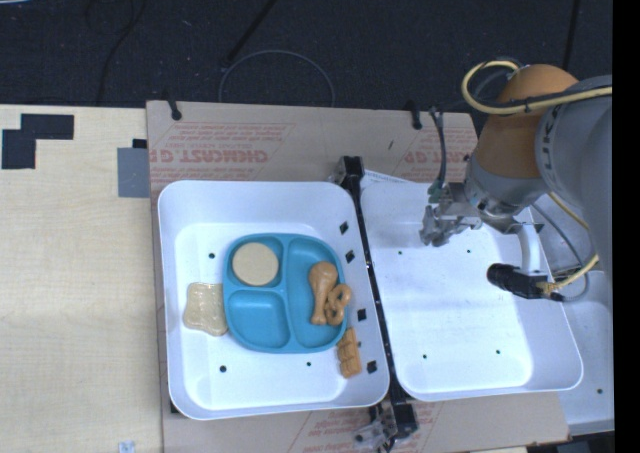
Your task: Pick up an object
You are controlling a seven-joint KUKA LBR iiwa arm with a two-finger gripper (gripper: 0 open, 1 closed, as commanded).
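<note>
- The gripper [440, 226] hangs over the far-left corner of the right bin [480, 361], just right of the black divider where the two bins meet; whether its fingers are apart or together I cannot tell, and nothing is visibly held.
- Every candidate object lies to the gripper's left, across the divider, in the left bin [190, 381].
- Nearest is the pretzel-shaped piece [328, 293], tan and knobbly, in the right compartment of the blue tray [262, 329]; its long axis runs far-to-near.
- A small brown chunk [348, 353], also elongated far-to-near, lies on the bin floor just beside the tray's near-right corner, close to the bin wall.
- A round, flat, pale cookie [254, 263] sits in the tray's far-left compartment, farther from the gripper.
- A cream, toast-like slab [206, 308] lies flat against the tray's left edge, the most distant.
- The tray looks like smooth moulded plastic with raised ribs between compartments; the bins are glossy white with shallow sloped walls.
- My judgement: the coming move is a leftward, slightly nearer travel, and the pretzel-shaped piece offers the best purchase across its narrow width; the flat cookie and slab would be harder to pinch.
</note>
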